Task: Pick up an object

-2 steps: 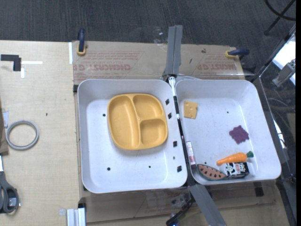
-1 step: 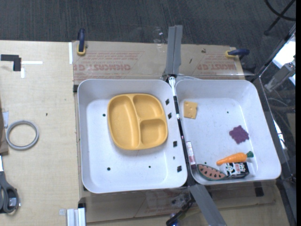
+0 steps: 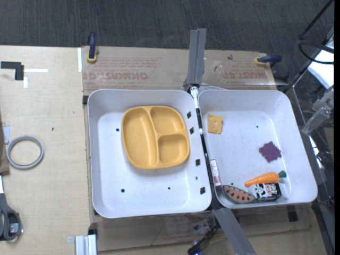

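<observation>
— Two bins; what sits around them?
— A tape roll (image 3: 24,152) lies on the bench, well left.
— And inside?
— The left bin (image 3: 106,195) holds a yellow divided plate (image 3: 155,136). The right bin (image 3: 297,137) holds a cracker (image 3: 215,124), purple grapes (image 3: 270,151), a carrot (image 3: 261,179) and a watermelon slice (image 3: 238,194).
— Writing?
— Mirrored cardboard print, unreadable.

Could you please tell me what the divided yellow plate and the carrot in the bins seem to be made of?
The divided plate looks like moulded plastic, matte yellow with smooth rounded rims. The carrot seems a toy, probably plastic or rubber: uniform orange with a soft sheen, though the look leaves that open.
</observation>
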Tool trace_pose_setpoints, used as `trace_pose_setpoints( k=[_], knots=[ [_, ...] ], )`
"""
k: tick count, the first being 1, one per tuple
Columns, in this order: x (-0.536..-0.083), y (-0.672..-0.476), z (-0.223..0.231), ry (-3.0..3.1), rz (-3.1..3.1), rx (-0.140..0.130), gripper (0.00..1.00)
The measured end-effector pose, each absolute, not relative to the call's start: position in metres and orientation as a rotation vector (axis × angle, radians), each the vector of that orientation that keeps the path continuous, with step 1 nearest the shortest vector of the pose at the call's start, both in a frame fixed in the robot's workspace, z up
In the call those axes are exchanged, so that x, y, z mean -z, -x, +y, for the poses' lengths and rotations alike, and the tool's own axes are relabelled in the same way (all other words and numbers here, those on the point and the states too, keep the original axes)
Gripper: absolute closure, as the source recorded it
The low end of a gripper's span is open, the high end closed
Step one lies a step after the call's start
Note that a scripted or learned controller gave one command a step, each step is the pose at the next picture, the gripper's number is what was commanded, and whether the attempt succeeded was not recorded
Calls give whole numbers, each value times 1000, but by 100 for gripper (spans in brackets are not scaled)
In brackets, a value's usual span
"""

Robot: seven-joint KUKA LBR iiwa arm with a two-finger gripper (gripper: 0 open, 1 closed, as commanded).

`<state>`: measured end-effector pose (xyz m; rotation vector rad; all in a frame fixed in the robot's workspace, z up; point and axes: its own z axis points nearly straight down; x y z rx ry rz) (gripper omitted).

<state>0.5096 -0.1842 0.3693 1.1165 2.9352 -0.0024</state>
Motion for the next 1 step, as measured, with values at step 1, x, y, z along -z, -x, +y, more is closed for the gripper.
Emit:
trace_pose_setpoints(
  k=[1],
  knots=[
    [-261, -519, -192, -1498, 2763, 1, 0]
  ],
)
